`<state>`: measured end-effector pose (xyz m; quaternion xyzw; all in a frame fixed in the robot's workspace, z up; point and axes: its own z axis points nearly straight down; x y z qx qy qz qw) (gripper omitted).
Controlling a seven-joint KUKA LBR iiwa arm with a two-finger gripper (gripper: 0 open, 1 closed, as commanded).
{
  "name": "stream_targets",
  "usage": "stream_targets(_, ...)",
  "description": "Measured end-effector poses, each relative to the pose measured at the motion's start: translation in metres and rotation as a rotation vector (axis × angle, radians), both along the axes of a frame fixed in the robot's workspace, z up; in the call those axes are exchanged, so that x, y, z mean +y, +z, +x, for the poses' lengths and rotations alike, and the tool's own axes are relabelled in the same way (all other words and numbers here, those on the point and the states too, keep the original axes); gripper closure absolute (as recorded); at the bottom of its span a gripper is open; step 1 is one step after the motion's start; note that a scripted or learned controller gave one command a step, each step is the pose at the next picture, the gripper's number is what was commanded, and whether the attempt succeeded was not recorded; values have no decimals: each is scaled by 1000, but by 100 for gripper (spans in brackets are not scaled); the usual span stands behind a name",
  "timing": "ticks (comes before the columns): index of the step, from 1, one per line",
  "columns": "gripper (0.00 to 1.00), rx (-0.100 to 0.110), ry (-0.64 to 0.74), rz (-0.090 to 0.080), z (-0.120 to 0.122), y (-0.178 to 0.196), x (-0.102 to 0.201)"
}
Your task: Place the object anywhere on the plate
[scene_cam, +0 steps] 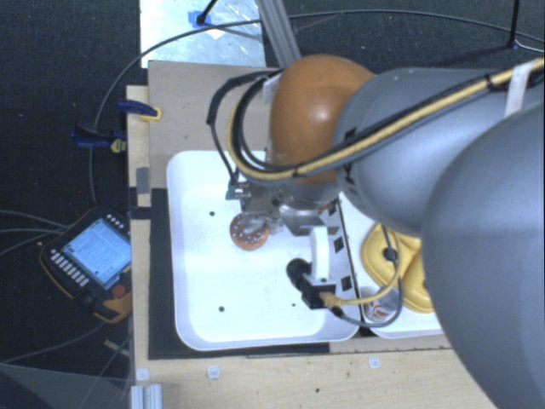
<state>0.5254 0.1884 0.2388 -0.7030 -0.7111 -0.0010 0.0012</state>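
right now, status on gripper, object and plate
Gripper low in left bin, fingers hidden by the wrist. Small brown round object right beneath it; hold unconfirmed. Yellow plate in right bin, partly behind the arm.

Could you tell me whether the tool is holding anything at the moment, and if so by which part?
It cannot be told. The tool sits right over a small round brown object in the left bin, but the wrist hides any hold.

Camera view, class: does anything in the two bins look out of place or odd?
Nothing looks spilled or broken. The small round brown object lies in the left bin, just under the arm's wrist, not on the yellow plate, which is in the right bin, mostly hidden behind the arm.
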Motion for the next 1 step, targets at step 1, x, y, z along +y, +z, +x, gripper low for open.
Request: stream_targets(1,0,0,-7,-2,1,0,-4)
